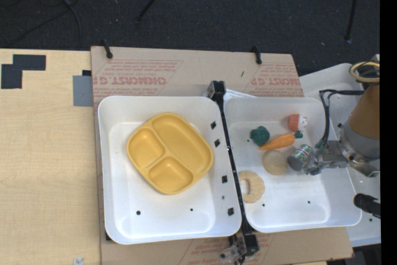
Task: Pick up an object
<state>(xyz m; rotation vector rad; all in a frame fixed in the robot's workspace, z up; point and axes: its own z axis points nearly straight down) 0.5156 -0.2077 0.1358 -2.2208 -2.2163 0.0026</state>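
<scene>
The right bin (298,220) holds several small toys. A green lump (260,134) lies beside an orange carrot (277,142), with a red-orange piece (294,121) behind them. A tan round disc (273,162) sits in the middle and a pale ring-shaped bagel (250,186) lies near the divider. My gripper (299,159) is low in this bin, just right of the tan disc and below the carrot's tip. I see nothing held in it.
A yellow divided plate (169,152) lies in the left bin (161,223). The grey arm with its orange band (366,127) comes in over the right bin's right rim. A black divider (226,158) separates the bins.
</scene>
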